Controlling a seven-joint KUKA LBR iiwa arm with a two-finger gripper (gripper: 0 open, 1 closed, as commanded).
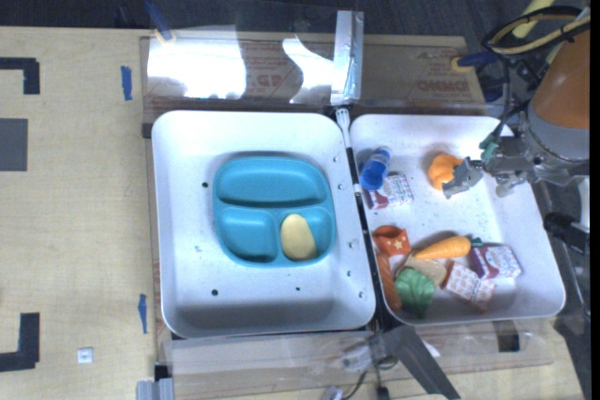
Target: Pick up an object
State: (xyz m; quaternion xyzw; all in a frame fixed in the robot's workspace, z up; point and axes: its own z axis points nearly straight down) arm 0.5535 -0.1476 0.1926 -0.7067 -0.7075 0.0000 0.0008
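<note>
My gripper (484, 185) hangs over the upper right part of the right bin (544, 229), its fingers spread open with only white bin floor between them. A small orange toy (441, 169) lies just left of the left fingertip (457, 183), touching or nearly touching it, outside the gap. Further left a blue cup (374, 170) lies on its side beside a white packet (397, 190). Along the bin's front lie an orange carrot (442, 247), a green vegetable (416, 288), a red-orange packet (391, 242) and some small boxes (483, 271).
The left bin (178, 201) holds a blue divided tray (253, 201) with a yellow oval piece (298, 237) in its front right compartment. A clear plastic sheet (244, 56) stands behind the bins. The arm and its yellow and black cables (534, 23) occupy the right side.
</note>
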